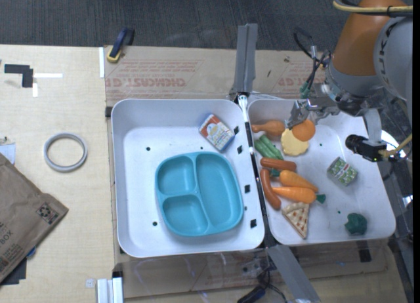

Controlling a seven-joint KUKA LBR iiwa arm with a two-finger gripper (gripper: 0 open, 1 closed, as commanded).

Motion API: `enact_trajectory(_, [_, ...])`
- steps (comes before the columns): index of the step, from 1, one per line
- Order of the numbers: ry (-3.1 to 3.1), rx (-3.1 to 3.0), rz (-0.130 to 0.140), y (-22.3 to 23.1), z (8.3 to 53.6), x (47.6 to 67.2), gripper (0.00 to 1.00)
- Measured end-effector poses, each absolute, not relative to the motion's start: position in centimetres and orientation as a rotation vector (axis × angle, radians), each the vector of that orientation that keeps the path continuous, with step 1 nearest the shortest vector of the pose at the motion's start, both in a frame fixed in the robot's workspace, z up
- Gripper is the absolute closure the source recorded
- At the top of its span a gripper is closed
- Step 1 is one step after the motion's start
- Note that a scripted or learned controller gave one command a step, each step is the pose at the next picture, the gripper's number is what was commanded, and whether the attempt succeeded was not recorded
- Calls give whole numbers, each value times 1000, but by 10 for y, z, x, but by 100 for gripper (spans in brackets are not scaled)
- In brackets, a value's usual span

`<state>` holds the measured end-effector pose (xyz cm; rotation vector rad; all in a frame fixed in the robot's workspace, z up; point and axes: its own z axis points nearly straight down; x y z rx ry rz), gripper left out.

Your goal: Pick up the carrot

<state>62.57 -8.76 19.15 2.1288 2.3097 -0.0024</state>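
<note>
Approach step: gripper (303,113) at upper right, finger state unclear, not yet over carrot (296,194); needs shifting down-frame.

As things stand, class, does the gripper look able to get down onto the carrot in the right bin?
Probably yes. The carrot lies on top, open from above; the gripper hovers farther back over the same bin. Sausages and a pizza slice crowd its sides.

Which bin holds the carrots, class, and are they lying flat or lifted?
Right bin, lying flat. Two carrots rest on its floor beside the pizza slice, apart from the gripper farther back in the bin.
</note>
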Motion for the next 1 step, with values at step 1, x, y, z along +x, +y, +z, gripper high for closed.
enact_trajectory(1, [1997,2425,-4,-17,228,624,100])
